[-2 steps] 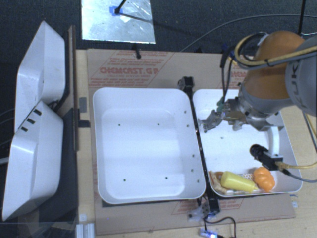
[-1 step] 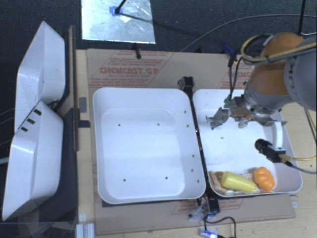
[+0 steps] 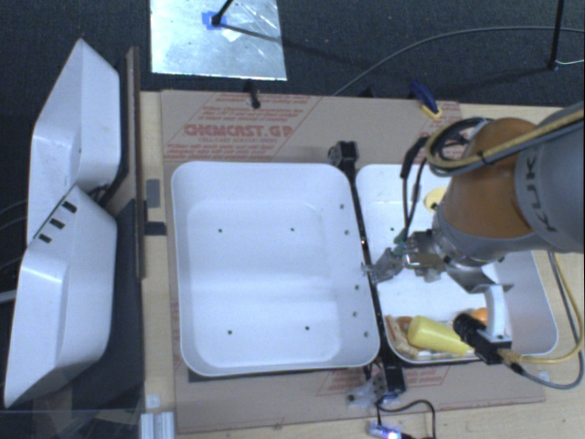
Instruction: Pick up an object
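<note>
The arm's orange band [image 3: 484, 190] and grey wrist hang over the right bin [image 3: 384, 186]. My gripper [image 3: 395, 262] points down and left, close to the bin's left wall, low over the floor of the bin. A yellow object [image 3: 430, 334] lies at the bin's front edge, with an orange object [image 3: 476, 318] just right of it and a small brown piece [image 3: 398, 325] to its left. All of these lie nearer the front than the gripper, apart from it. A bit of another yellow thing [image 3: 437, 194] peeks out behind the arm.
The left bin [image 3: 265, 170] stands beside the right one, with a black divider [image 3: 361, 236] between them. Cables [image 3: 416, 181] loop above the arm. A shiny metal sheet [image 3: 218, 26] lies beyond the bench, and white housings [image 3: 64, 218] stand at the left.
</note>
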Available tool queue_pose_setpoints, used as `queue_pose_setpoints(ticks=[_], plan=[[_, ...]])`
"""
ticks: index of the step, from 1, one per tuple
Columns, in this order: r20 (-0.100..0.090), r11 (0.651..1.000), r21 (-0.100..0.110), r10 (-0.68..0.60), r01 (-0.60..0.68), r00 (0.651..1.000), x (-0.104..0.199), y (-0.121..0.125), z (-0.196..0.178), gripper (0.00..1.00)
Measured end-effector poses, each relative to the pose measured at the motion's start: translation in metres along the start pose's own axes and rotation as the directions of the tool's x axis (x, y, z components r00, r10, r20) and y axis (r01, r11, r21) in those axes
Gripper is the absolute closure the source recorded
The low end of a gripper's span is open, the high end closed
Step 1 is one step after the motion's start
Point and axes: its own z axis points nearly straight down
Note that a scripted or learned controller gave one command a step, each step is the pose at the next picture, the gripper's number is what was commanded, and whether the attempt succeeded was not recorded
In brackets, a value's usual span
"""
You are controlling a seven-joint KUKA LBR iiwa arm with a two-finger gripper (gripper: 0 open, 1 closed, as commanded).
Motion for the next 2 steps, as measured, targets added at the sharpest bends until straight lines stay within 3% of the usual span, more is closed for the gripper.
queue_pose_setpoints(ticks=[1, 2], plan=[[0.001, 1.000, -0.003, 0.003, -0.003, 1.000, -0.0015, 0.0010, -0.0108, 1.00], [0.001, 1.000, -0.002, 0.003, -0.003, 1.000, -0.0015, 0.0009, -0.0105, 0.00]])
